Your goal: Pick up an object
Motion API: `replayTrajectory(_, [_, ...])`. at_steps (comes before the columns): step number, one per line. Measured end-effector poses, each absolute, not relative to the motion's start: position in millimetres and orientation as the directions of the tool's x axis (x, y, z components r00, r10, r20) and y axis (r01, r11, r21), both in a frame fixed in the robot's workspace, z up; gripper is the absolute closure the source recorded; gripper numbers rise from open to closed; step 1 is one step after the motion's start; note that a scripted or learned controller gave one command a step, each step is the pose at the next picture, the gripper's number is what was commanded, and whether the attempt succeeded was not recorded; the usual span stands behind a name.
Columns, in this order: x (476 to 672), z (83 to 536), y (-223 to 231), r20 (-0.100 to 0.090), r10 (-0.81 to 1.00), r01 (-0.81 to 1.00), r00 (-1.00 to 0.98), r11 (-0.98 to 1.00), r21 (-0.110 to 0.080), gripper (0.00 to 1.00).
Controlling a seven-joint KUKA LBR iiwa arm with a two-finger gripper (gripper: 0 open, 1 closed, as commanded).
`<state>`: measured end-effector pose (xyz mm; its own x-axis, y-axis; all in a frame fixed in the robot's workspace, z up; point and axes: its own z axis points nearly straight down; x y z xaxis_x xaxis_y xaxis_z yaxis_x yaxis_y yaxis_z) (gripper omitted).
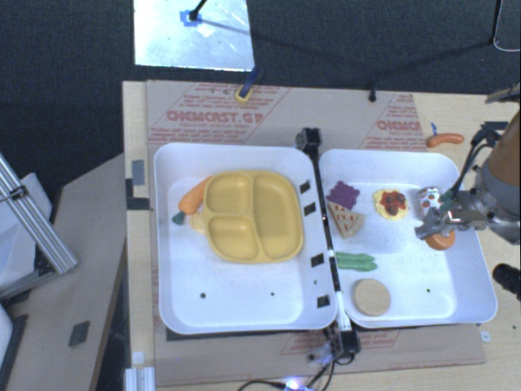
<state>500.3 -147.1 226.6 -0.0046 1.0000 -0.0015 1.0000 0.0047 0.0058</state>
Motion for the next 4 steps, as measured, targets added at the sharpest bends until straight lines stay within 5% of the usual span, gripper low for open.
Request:
replayTrajectory(2, [574.1,236.5,-67.2,0.001,1.0,1.0,-0.01,0.01,0.004,1.0])
replayTrajectory(3, [587.3,221.4,-67.2,-0.001,1.0,1.0,-0.005,0.005,0.002,1.0])
replayTrajectory(4, [579.4,227.6,-52.4,0.0,1.0,1.0,-0.006,0.006,0.001,1.0])
